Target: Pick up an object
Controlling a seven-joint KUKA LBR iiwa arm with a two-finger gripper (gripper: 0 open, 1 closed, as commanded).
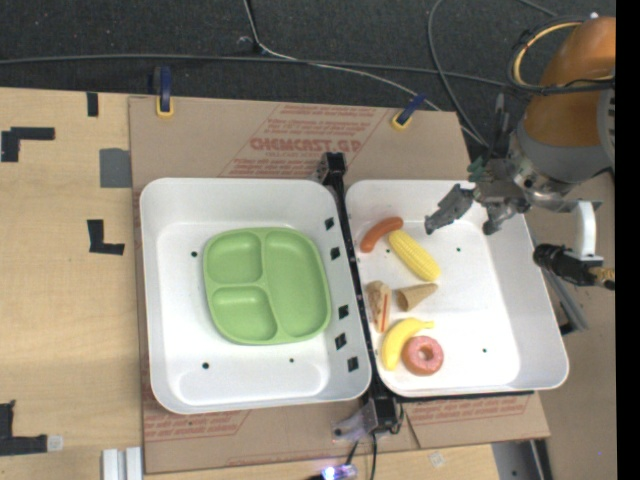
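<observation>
Your view, left to right. Left bin (165, 268): green plate (267, 285), three compartments, lying flat at centre. Right bin (520, 318): toys clustered by its left wall. Sausage (380, 233) at top, corn (414, 255) just right of it, cone (416, 295) below corn, banana (398, 342) touching pink donut (424, 355) at bottom. Tool (470, 216) hangs over bin's upper right, fingers spread wide, nothing between them. Well apart from corn, your nearest toy.

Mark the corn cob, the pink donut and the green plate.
corn cob (413, 255), camera view, middle of the cob.
pink donut (423, 355), camera view, on its ring.
green plate (266, 284), camera view, the ridge between its compartments.
</observation>
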